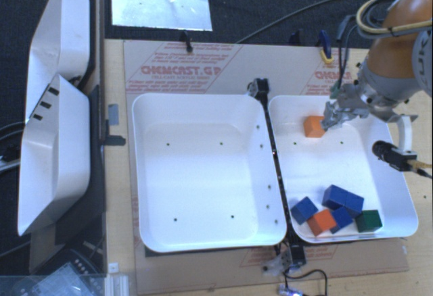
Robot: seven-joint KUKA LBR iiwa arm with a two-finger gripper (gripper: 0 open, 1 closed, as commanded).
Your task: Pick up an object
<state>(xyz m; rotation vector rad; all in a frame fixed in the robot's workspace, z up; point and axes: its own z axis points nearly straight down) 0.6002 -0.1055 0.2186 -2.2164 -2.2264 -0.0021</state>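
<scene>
A robotics lab — white bins; cables; bench.

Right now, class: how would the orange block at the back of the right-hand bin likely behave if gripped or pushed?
The orange block looks stiff and flat-faced, so it probably slides, not rolls. It seems small and likely light. The gripper is beside it.

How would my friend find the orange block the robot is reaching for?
Look in the right bin. The orange block sits alone near its far wall, beside the gripper. The other orange block is crowded among blue and green ones at the near edge.

Bright even light, soft shadows, slightly grainy, mild blur
</scene>
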